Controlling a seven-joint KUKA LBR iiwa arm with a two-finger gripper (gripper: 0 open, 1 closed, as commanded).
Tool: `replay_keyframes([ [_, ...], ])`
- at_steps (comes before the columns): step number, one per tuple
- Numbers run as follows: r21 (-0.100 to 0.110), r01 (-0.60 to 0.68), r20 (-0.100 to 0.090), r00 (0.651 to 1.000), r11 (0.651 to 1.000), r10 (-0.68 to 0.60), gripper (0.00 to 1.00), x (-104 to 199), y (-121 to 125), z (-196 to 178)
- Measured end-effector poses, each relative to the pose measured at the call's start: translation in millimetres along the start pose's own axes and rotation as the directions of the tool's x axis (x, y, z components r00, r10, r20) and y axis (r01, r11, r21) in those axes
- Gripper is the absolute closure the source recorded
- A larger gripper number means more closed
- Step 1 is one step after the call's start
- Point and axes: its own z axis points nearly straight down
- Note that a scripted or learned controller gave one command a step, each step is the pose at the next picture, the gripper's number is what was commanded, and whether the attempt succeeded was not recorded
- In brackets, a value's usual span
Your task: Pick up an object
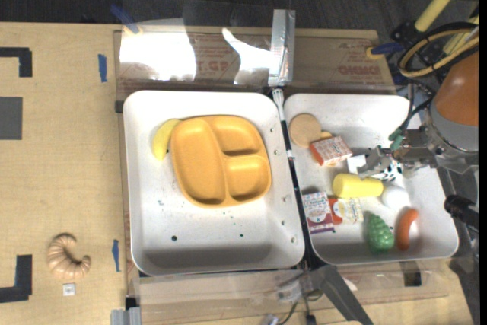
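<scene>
The arm (456, 110) comes in from the right, orange band up high, and the gripper (378, 161) hangs low over the right bin (426, 106), right above the yellow cylinder (358, 186). Fingers? Too small and cluttered to call: I cannot tell how far apart they are, and nothing shows between them.

The risk here is crowding. That yellow cylinder lies touching a white ball (396, 197) and sits just beside a small black-and-white piece at the fingertips, so a closing grip could nudge a neighbour, or roll the cylinder away instead of trapping it. It is round and smooth, by the look of it, and could squirt out.

Now the containers, big to small. Left bin (144, 224): a large orange divided tray (221, 160) fills the middle, with a yellow banana (162, 138) tucked against its left edge. Right bin, much busier: a tan round disc (304, 129) at the top, a red-and-white box (329, 150) just below it, the cylinder mid-bin, a red-and-white packet (318, 211) by the left wall, a green bumpy toy (379, 232) and an orange-red piece (406, 227) near the front.

Out on the bench (53, 186), well apart, lies a tan croissant (68, 256).
</scene>
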Motion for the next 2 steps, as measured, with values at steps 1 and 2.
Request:
replay_keyframes([
  [1,0.000,0.196,0.000,0.981,0.981,-0.196,0.00,12.2,-24.2,3.3],
  [2,-0.002,-0.235,0.001,0.972,0.972,0.235,0.00,19.8,42.5,126.8],
])
